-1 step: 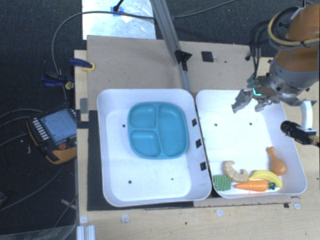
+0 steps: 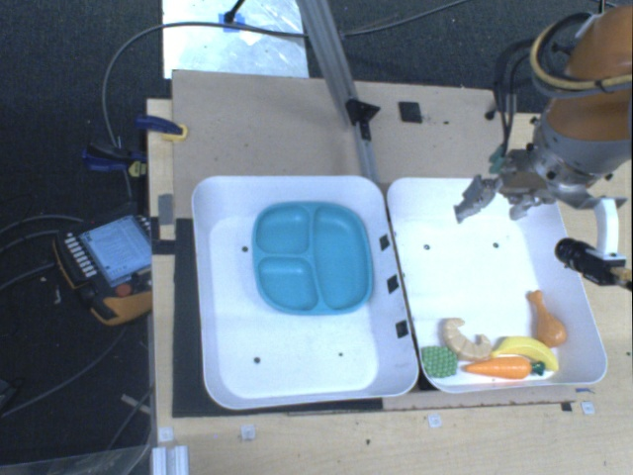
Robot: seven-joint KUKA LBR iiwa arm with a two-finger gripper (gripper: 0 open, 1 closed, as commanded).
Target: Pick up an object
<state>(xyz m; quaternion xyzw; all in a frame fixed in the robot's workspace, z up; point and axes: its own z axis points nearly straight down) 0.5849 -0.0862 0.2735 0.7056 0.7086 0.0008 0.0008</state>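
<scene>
A blue plate is lying in the left bin. A pendant is sitting on the dark floor left of the bench, with clamps gripping the bench's left edge.

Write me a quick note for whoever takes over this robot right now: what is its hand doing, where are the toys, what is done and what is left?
Gripper: above the far part of the right bin, nothing visibly held.
Things: banana, carrot, drumstick, a beige curved piece and a green piece, all clustered in the right bin's near corner.
Left bin: holds a blue divided plate.
Done: nothing picked yet.
Left: descend to the cluster, grasp one object, lift it.
</scene>
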